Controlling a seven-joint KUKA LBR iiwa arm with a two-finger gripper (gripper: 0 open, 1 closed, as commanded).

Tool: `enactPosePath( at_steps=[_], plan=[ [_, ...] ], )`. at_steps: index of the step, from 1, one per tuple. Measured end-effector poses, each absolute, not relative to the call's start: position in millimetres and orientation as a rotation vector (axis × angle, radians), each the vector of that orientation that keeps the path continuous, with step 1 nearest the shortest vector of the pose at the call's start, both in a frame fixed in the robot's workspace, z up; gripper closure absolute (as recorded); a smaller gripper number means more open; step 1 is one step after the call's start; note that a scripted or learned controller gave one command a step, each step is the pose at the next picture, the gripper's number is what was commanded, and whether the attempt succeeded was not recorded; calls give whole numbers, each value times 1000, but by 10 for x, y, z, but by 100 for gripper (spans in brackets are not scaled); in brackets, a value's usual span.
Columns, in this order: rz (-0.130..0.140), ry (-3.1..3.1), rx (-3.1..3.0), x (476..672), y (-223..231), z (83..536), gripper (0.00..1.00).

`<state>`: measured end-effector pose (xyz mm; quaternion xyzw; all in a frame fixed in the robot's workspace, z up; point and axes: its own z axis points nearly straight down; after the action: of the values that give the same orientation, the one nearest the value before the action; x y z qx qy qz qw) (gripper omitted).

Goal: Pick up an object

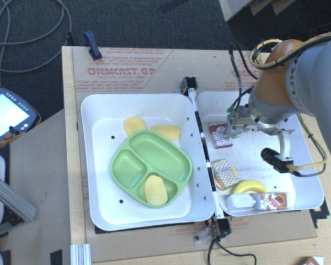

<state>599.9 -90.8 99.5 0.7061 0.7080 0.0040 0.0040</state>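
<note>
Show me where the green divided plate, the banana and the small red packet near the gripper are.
green divided plate (154, 159): camera view, on its bare upper compartment.
banana (248, 186): camera view, middle of its yellow curve.
small red packet (220, 136): camera view, centre of its top face.

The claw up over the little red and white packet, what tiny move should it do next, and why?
Probably lower straight down a little. The claw sits just above the small red and white packet in the right white bin, and nothing shows between its fingers, so it likely must get lower before it can grab.
</note>
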Motion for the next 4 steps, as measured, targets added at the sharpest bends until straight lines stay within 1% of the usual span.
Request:
enactPosePath(
  at_steps=[1,2,3,4],
  plan=[
    [12,2219,2213,5997,-907,993,0],
    [9,2222,2216,6076,-946,890,0],
    [8,2218,2215,6693,-957,891,0],
    [7,2217,2215,6693,-940,893,0]
  ],
)
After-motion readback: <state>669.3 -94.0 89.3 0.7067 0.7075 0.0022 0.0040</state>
